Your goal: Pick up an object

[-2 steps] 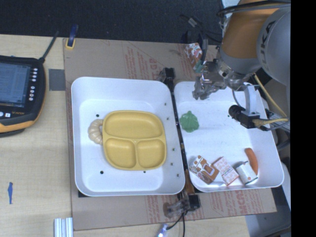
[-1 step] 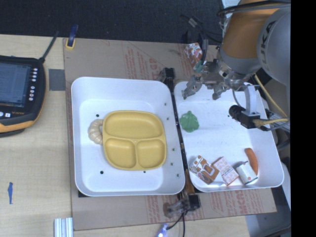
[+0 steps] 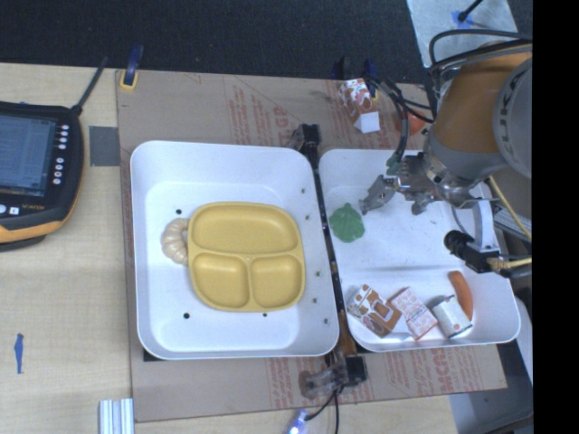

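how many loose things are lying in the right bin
5: a green lump by the left wall; patterned packet, red-white packet, white cylinder and orange sausage shape along the near edge. The arm may hide more.

Two white bins sit side by side on a tabletop (image 3: 63, 333). The left bin (image 3: 154, 324) holds a yellow divided tray (image 3: 244, 254) with a tan object (image 3: 174, 240) touching its left edge. In the right bin (image 3: 407, 242), the arm's gripper (image 3: 396, 191) hovers near a green object (image 3: 346, 223); small packets (image 3: 391, 312), a can (image 3: 450, 316) and a carrot (image 3: 461, 292) lie along the near wall.
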Controlling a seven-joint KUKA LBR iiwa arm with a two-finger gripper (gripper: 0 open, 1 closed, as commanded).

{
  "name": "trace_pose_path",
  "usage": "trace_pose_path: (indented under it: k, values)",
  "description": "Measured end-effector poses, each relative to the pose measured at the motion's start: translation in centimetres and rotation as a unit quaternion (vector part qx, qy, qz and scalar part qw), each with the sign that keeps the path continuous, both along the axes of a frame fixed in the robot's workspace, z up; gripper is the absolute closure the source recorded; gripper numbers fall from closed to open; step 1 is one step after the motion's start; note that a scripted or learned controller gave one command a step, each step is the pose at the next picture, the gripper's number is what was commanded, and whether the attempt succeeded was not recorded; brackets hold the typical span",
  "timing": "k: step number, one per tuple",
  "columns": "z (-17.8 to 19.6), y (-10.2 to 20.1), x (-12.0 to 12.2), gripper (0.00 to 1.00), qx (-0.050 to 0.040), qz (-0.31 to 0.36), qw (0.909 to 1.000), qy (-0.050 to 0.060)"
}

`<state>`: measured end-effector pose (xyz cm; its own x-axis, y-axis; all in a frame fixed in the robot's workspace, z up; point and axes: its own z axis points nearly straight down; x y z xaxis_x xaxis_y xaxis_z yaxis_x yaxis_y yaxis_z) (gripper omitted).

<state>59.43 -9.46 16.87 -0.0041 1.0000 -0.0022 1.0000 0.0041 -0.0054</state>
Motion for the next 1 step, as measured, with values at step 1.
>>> trace_pose_path:
  k: [1]
  values:
    - [-5.65, 0.32, 1.67, 0.00, 0.0006, 0.001, 1.0000, 0.000]
